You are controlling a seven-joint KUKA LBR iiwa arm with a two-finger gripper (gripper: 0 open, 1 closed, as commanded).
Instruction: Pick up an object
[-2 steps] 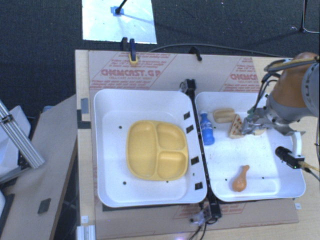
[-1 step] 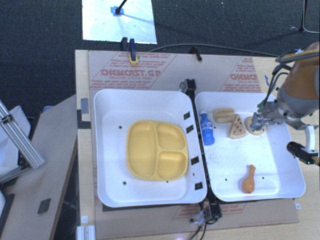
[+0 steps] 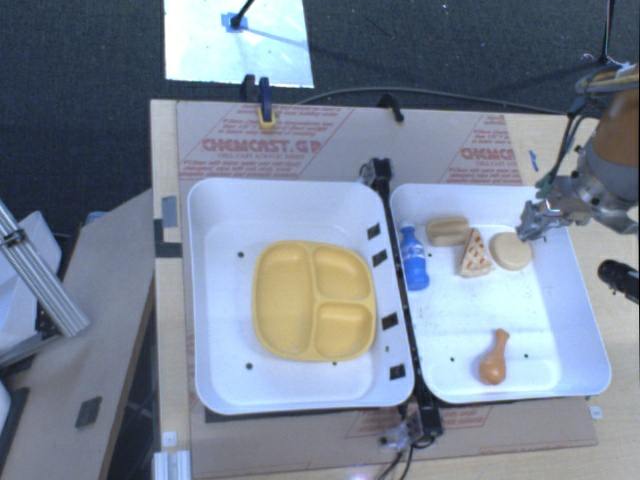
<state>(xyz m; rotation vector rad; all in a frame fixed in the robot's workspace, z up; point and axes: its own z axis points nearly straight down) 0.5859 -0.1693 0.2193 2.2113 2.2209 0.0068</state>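
The gripper (image 3: 537,220) is hanging over the upper right part of the right bin (image 3: 570,313), reaching in from the right on the grey arm (image 3: 612,163). Whether it is open or closed cannot be told from this angle, and nothing is visibly caught in it. It is sitting just beside a round tan disc (image 3: 513,253). To the left of the disc, a pizza-slice wedge (image 3: 476,254) is lying next to a tan bread roll (image 3: 448,231). A small blue bottle (image 3: 413,259) is lying along the bin's left wall. A tan drumstick-shaped toy (image 3: 493,358) is resting well apart, near the front. In the left bin (image 3: 215,268), a yellow divided plate (image 3: 313,300) is sitting in the middle.
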